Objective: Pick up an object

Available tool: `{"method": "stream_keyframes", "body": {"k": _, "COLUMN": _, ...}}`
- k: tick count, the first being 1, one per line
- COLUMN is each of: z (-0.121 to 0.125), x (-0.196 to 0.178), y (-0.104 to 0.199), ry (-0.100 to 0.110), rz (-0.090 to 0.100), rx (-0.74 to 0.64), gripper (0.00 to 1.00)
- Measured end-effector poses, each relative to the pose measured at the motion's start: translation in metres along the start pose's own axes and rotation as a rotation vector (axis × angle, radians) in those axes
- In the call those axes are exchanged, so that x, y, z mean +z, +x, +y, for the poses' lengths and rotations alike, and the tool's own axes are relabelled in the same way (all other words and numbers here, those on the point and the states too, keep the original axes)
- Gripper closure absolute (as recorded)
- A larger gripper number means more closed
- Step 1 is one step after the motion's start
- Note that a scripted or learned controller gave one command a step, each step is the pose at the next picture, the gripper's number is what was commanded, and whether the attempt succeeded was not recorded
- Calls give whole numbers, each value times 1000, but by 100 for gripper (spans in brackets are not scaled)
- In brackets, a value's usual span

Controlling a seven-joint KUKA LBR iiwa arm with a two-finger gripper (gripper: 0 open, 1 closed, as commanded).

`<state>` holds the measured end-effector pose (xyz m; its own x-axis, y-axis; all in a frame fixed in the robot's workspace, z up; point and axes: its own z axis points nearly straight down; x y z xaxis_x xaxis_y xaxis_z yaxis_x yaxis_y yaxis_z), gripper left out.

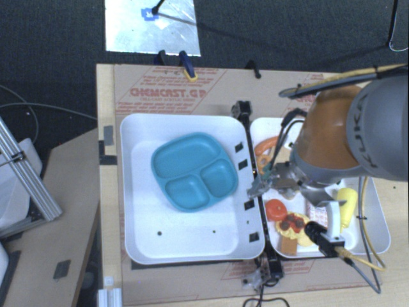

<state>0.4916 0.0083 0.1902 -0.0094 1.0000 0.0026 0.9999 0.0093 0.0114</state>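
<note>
Your claw [261, 185] over the right bin's [382, 235] left edge, grip state unclear to you, tomato [276, 209] just below-right of it, blue tray [193, 171] in the left bin [185, 238]

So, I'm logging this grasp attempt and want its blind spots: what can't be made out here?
- Gripper: fingers blurred and small in the camera view, state unclear.
- Right bin: the arm covers much of its contents.
- Orange item: partly behind cables, identity unclear.
- Yellow item: partly hidden, identity unclear.
</note>
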Motion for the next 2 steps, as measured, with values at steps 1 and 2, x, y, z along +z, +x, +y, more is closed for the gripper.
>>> {"method": "stream_keyframes", "body": {"k": 1, "z": -1, "x": -312, "y": -2, "ry": -11, "rz": -1, "rx": 4, "gripper": 0}}
{"method": "stream_keyframes", "body": {"k": 2, "z": -1, "x": -315, "y": -1, "ry": 4, "rz": -3, "rx": -1, "gripper": 100}}
